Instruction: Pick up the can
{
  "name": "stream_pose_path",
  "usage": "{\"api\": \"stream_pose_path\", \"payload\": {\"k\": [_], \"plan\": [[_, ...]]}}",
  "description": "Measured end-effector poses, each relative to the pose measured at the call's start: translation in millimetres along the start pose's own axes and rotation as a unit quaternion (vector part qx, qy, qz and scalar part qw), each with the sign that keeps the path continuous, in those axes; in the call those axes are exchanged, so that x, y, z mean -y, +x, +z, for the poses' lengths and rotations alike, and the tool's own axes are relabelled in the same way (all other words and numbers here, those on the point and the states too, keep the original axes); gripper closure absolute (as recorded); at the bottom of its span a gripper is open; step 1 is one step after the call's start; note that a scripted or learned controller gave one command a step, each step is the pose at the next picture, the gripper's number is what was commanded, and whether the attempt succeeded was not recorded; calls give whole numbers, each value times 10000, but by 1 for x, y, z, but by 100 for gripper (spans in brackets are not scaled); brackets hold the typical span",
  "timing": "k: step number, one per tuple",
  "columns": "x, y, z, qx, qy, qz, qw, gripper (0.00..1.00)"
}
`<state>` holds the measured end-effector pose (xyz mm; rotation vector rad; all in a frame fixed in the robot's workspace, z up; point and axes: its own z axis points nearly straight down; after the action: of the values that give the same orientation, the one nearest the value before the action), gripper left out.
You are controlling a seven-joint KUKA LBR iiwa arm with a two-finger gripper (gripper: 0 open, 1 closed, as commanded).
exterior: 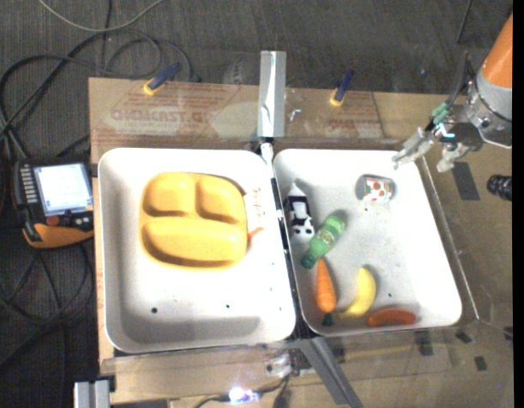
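Cardboard-topped worktop (160, 113) carries two white bins; the can (376, 189) sits in the right bin's (440, 253) far part, down-left of my jaws (425, 147), which hang spread and empty over its far-right corner.

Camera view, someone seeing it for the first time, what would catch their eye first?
Probably the big yellow divided tray, lying alone in the left bin. Next, the bright clutter in the right bin: a green bottle, carrot, banana and red sausage-like piece toward the near edge, with the can apart toward the far side. The gripper hovers over that bin's far right corner.
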<state>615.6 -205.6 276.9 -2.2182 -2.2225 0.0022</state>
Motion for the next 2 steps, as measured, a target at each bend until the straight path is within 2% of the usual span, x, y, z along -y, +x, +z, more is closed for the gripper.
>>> {"api": "stream_pose_path", "payload": {"k": [1, 2], "plan": [[-51, -18, 44, 29, 0, -729, 9973, 0], [-49, -9, 179, -39, -11, -703, 9975, 0]]}}
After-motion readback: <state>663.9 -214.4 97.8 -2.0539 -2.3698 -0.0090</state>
